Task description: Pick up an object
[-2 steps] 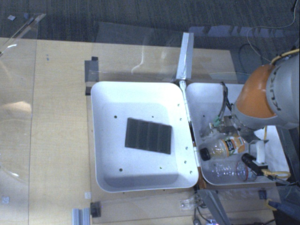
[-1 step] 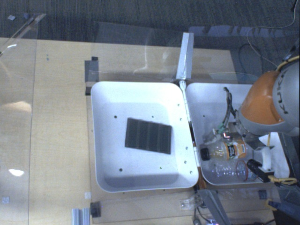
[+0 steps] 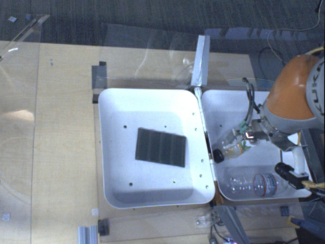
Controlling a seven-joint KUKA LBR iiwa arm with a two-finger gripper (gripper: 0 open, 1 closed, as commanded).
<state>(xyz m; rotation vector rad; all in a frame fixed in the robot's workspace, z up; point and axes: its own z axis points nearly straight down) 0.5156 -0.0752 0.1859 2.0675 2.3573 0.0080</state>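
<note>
Pale wood makes up the bench, and on it two shallow white bins sit side by side; the left bin holds one thing only, a dark grey ribbed mat, rectangular, lying flat near the bin's middle and turned slightly askew to the walls. Across the shared rim, the right bin carries the rest: hard against its left wall lies a small clear container with a black cap, tipped on its side with the cap pointing toward the rim; just to its right and slightly above it hangs the gripper, low over the bin floor, close to the container's far end. Whether it is apart or closed cannot be told from this angle, nor whether it touches the container. Nearer the front wall a clear plastic bottle lies on its side, apart from both. Furthest right, the grey arm with its orange band reaches in above the bin.
</note>
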